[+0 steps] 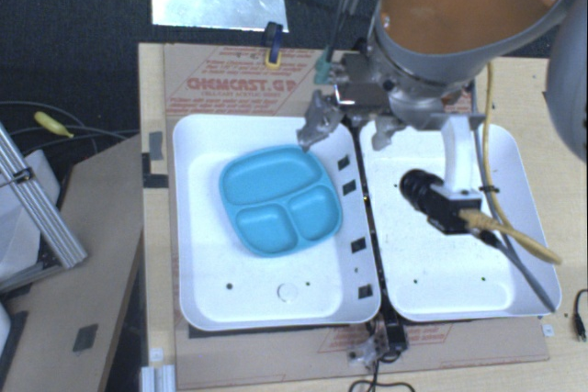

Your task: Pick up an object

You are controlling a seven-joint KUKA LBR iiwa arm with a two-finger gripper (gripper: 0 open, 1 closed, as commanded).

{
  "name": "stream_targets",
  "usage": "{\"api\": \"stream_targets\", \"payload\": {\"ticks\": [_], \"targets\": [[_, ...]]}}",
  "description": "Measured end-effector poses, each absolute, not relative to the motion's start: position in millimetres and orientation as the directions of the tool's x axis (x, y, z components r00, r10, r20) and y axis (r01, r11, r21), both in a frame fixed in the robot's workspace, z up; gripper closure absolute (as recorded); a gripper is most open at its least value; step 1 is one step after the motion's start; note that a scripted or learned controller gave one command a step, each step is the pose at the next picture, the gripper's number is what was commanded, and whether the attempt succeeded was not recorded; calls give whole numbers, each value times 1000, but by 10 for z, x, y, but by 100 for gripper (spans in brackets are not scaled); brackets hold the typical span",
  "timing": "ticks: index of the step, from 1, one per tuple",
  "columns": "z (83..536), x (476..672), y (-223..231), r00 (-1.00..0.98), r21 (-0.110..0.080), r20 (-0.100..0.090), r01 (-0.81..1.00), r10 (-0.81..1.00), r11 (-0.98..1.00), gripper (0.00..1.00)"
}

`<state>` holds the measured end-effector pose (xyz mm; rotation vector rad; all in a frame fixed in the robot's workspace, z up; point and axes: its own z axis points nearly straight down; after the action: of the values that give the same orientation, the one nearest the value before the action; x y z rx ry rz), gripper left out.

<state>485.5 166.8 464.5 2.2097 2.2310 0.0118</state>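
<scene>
likely trouble first: a shallow, wide, smooth plastic plate, hard to pinch anywhere but at the rim. easy to slide across the slick bin floor or tip up on one edge and drop back if nipped at a corner only. also close to the divider between the bins, so little room for a finger on that side. could well end as a miss, judging from the slant of the approach.

blue divided plate (278,211) lying flat in the left white bin (197,289), roughly in the middle, turned at an angle to the bin walls. three compartments: one long one along the upper side, two smaller ones below. rounded corners, raised rim, matte sky-blue, nothing in it. upper right corner nearest the tool.

gripper (317,126) poised at the upper right of the left bin, just beside or touching the plate's upper right corner; hard to tell which from this slant. fingers too blurred and too tucked under the wrist to call spread or closed: cannot tell. nothing seen held between them.

right white bin (514,294) alongside, with a black cylindrical fixture (436,200) and a yellow cable (514,239) across it, hanging from the arm.
</scene>
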Motion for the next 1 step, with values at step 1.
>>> {"api": "stream_targets", "payload": {"ticks": [1], "targets": [[4373,5048,1400,3,1,0,1000,1000,-3,0]]}}
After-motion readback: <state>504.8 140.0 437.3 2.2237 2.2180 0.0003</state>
